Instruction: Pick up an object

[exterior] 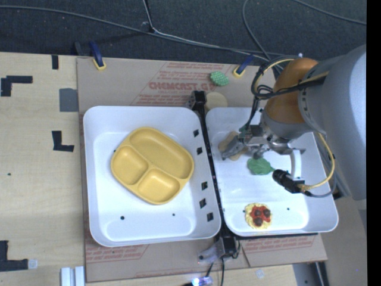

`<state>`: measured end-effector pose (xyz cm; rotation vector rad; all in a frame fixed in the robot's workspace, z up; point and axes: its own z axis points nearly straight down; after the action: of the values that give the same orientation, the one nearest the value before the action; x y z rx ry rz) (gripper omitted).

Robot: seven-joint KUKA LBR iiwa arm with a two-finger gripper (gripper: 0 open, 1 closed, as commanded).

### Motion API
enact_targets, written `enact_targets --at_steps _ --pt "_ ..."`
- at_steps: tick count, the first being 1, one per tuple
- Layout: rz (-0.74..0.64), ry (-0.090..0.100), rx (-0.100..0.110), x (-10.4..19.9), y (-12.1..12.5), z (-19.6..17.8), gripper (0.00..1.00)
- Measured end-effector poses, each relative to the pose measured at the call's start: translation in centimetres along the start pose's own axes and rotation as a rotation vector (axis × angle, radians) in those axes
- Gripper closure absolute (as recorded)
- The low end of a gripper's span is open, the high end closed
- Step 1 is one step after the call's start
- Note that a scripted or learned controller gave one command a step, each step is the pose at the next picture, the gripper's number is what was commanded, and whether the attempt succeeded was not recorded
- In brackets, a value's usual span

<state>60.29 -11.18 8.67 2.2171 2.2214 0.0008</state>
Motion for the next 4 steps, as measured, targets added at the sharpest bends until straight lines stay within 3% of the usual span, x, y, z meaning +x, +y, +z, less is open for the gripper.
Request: enact_targets --at_steps 1,3,4 --pt "-0.001 -0.002 -0.003 0.0 0.1 -1.1 1.0" --pt "0.0 0.001 -0.002 -0.2 1.8 -11.0 1.0" --pt "0.001 0.001 -0.001 -0.5 1.3 -15.5 1.0"
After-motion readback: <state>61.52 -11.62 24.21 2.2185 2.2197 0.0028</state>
